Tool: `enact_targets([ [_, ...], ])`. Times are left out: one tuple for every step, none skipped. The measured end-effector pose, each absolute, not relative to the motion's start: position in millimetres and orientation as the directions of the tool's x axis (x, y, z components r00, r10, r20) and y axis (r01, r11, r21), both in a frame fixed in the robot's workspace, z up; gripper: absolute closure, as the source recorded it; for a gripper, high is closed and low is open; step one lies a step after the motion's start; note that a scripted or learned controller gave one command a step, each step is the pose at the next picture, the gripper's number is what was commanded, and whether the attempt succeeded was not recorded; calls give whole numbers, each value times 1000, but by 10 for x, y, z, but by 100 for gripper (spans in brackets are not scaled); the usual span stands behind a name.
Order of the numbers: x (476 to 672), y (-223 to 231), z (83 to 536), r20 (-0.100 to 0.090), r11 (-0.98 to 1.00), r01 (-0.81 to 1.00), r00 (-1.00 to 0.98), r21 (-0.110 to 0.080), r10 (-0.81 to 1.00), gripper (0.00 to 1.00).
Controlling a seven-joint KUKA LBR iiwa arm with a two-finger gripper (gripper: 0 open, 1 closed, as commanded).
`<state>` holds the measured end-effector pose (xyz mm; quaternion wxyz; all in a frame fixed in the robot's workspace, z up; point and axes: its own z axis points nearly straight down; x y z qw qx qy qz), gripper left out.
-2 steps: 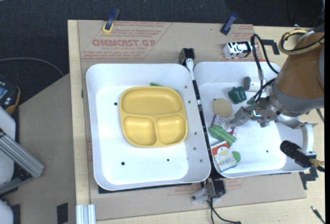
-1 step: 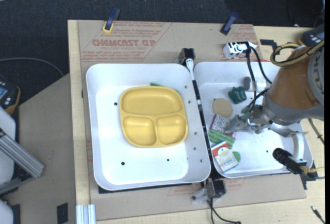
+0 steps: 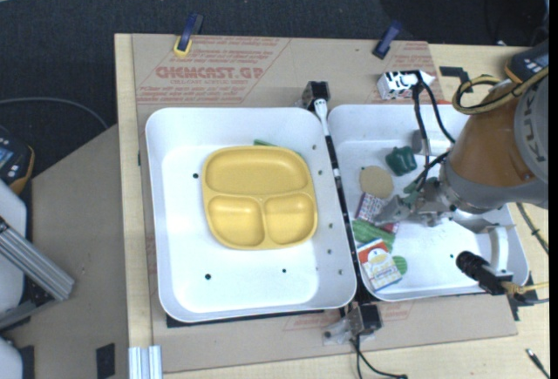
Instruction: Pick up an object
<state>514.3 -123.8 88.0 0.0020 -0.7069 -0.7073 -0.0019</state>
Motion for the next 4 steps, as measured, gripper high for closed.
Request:
enact_targets([
  [5172,-1238,1011,3,-1,1000,0,11,1000,100],
  [5116,-1235,1620,-3,1,1000,-1,7,1000,100],
  [5135,-1301,2067,-2,1,1000,-1,6,1000,100],
  [5145,-1301,2259,-2,2,1000,-2,5,1000,100],
])
